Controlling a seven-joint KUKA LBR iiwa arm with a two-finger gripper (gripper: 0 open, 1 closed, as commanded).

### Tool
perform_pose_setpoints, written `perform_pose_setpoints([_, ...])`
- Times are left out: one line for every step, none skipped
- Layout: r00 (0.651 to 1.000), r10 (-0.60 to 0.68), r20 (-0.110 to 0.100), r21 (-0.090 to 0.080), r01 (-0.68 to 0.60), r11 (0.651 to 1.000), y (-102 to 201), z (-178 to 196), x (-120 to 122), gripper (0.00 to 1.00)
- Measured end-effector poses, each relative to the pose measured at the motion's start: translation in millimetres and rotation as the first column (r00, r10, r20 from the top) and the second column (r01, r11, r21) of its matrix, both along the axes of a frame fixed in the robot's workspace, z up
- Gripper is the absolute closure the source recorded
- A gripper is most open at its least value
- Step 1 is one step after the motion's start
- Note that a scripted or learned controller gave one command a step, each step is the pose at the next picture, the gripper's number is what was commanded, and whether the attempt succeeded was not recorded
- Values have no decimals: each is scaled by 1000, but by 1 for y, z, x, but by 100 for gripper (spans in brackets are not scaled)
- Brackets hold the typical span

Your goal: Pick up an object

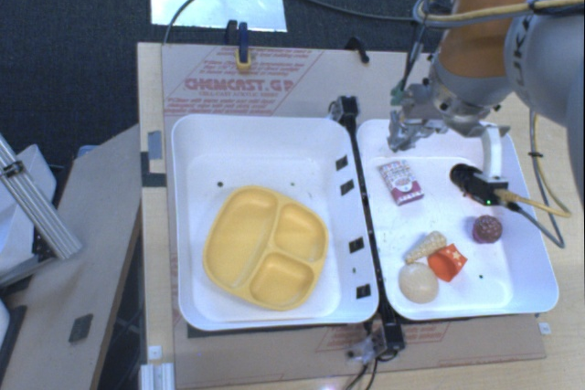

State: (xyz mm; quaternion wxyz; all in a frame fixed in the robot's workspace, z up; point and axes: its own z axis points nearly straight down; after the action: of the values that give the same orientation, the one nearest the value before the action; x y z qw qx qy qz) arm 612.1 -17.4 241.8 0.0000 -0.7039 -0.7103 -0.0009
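A robot's claw (403,140) hangs above the right bin's (530,283) far edge, near a red-and-white packet (400,182); its grip state cannot be told.

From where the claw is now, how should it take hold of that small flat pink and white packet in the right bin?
The small flat pink and white packet lies flat on the right white bin's floor, clear of the other items. Come straight down from above and pinch across its two longer edges, the narrower span. The claw hovers just beyond its far end, so it probably needs only a short move.
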Motion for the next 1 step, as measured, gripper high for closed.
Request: perform_pose_setpoints([1000,1,0,1,-1,1000,55,-5,-1,100])
